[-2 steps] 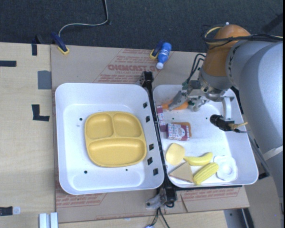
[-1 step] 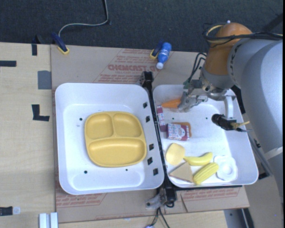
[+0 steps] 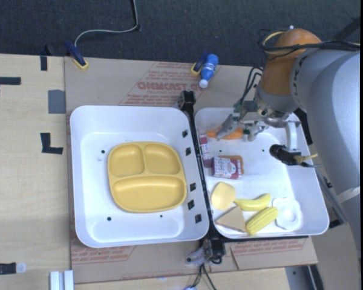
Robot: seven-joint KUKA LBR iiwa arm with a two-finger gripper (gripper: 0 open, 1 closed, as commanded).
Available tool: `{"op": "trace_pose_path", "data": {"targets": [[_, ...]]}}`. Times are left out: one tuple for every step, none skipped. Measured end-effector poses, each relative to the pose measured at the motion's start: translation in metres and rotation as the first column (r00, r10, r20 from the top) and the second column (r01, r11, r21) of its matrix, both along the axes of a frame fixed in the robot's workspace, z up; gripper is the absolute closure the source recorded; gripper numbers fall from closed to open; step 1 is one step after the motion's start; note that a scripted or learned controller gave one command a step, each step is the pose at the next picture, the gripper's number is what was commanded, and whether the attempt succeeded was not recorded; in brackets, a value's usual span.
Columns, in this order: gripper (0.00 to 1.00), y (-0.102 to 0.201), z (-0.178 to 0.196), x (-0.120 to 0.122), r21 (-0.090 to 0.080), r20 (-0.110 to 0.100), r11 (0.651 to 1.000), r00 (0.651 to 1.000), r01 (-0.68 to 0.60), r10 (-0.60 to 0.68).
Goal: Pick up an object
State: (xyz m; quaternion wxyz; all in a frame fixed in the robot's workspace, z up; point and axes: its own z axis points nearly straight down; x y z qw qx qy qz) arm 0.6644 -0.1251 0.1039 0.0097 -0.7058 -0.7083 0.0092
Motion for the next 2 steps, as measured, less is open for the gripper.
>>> {"op": "trace_pose_path", "data": {"targets": [[1.00, 0.0003, 0.0096, 0.0000, 0.000, -0.001, 1.000, 1.000, -0.001, 0.001], [0.00, 0.0003, 0.0093, -0.0001, 0.000, -0.001, 1.000, 1.000, -0.001, 0.001]]}}
